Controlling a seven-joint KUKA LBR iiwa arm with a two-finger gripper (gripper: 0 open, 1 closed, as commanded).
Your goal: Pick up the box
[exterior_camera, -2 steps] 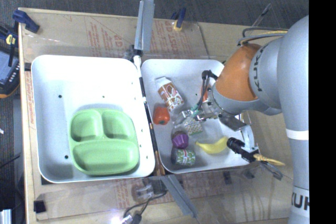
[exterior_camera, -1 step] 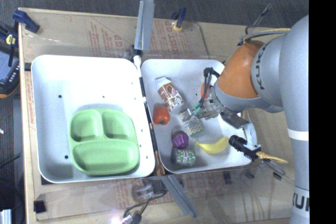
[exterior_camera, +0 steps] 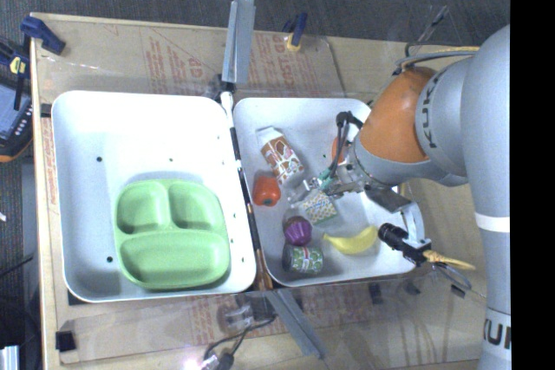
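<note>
My arm (exterior_camera: 451, 126) shows part of the letters "KU". My gripper (exterior_camera: 328, 185) sits low in the right bin (exterior_camera: 347, 113), and I cannot tell its state. The patterned box (exterior_camera: 318, 207) lies just below it, its print unreadable.

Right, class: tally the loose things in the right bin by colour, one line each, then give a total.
Red and white: 1, carton
Red: 1, tomato
Purple: 1, plum
Yellow: 1, banana
Green: 1, can
Patterned pale: 1, box
Total: 6
</note>
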